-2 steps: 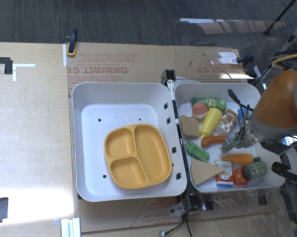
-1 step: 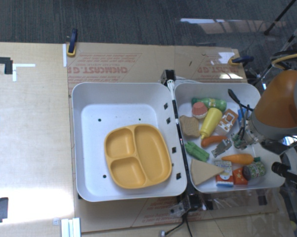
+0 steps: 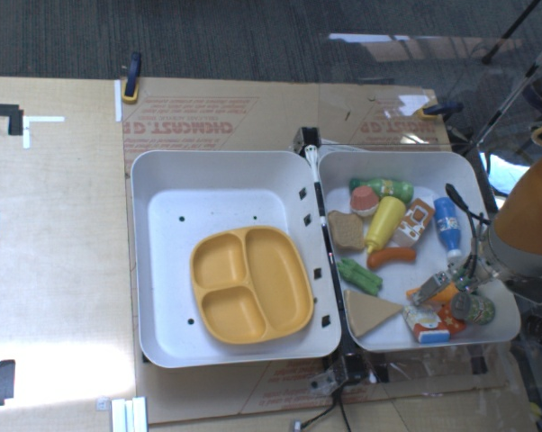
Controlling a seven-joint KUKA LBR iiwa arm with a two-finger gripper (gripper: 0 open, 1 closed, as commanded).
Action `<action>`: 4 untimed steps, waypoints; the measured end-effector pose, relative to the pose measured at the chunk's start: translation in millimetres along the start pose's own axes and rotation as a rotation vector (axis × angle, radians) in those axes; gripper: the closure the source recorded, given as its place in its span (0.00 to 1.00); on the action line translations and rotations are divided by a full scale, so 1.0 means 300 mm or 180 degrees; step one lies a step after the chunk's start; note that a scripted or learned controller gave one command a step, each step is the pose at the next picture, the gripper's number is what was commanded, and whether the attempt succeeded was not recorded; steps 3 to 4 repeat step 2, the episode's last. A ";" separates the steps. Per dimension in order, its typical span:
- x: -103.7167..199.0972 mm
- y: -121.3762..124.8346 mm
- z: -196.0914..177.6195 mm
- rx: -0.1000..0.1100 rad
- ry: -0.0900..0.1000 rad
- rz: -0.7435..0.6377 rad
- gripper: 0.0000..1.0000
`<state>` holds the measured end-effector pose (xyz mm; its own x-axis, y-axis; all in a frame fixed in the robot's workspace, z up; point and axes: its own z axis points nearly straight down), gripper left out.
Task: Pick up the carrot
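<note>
The grey arm with the orange band is reaching into the right shallow white bin, and its tool is hanging low over that bin's near right corner. Whether the tool is apart or together cannot be told; the clutter beneath it is hiding that.

The small orange carrot is lying just beside the tool, on its left. It is resting near a red and white carton and a dull green rounded piece, which may be the carrot's own top.

To grip well, the tool is probably needing to come down square across the carrot's narrow width, keeping clear of the carton. A longer orange sausage-like toy is lying further left and is looking similar, so the aim matters.

Room is tight here, with the bin's right wall and near wall both close by and a blue plastic bottle standing just behind. The way straight up is looking open. The left shallow white bin, holding a yellow divided plate, is sitting well apart on the counter.
</note>
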<state>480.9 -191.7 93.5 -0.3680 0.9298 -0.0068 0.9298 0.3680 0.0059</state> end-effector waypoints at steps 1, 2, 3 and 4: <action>-0.006 0.008 -0.032 -0.0017 -0.0014 0.0019 1.00; 0.166 0.081 -0.130 0.0017 0.0011 0.1158 1.00; 0.166 0.081 -0.130 0.0017 0.0011 0.1158 1.00; 0.166 0.081 -0.130 0.0017 0.0011 0.1158 1.00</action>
